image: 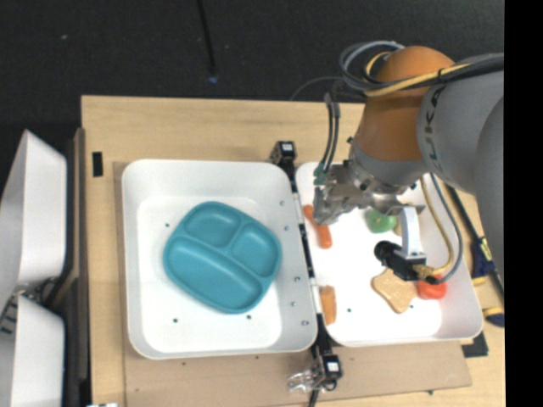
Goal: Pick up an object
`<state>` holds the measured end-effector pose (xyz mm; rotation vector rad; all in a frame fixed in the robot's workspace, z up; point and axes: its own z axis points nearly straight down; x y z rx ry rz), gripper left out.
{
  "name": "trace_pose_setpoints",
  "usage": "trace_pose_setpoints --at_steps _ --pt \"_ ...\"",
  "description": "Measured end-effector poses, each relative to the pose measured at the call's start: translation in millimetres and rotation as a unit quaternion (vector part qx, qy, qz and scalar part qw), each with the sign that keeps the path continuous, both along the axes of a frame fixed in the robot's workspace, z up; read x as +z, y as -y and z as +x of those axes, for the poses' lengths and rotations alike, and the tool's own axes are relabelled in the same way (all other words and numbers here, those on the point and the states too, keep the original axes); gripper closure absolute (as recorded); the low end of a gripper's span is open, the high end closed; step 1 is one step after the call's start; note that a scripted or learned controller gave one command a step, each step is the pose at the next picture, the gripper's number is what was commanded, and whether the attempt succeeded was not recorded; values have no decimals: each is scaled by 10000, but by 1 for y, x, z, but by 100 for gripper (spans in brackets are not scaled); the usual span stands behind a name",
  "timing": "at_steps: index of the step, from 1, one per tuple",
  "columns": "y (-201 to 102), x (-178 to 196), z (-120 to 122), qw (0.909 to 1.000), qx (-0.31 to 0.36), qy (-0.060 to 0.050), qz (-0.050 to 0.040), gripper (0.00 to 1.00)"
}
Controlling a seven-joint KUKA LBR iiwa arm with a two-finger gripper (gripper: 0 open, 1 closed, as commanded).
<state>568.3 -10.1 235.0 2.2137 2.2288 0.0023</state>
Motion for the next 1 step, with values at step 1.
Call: trace_pose_setpoints --at_steps 1 --pt "-49 -6 16 10000 4 1 1 100"
